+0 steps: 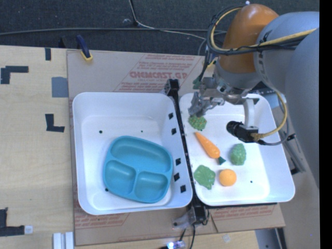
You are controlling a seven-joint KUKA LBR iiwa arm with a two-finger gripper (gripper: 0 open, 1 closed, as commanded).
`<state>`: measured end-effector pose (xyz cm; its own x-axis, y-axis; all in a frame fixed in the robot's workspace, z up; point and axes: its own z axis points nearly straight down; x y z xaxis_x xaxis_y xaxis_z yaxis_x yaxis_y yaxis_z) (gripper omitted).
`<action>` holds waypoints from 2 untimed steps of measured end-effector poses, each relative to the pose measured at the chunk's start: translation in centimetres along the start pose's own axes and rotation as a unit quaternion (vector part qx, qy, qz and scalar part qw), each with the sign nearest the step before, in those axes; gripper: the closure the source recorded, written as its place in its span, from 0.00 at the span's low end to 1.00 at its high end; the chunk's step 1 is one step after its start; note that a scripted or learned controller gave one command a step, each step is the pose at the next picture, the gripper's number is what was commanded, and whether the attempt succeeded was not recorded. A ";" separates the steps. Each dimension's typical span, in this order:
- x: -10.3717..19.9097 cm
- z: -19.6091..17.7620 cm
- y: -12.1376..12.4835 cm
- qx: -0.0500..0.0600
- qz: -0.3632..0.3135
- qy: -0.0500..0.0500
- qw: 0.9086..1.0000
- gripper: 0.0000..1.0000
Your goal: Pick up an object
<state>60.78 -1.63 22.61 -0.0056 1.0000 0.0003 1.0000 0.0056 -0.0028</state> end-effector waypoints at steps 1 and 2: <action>4.8 0.9 0.7 -0.001 0.000 0.000 1.000 1.00; 9.8 1.7 2.0 -0.001 0.000 0.000 1.000 1.00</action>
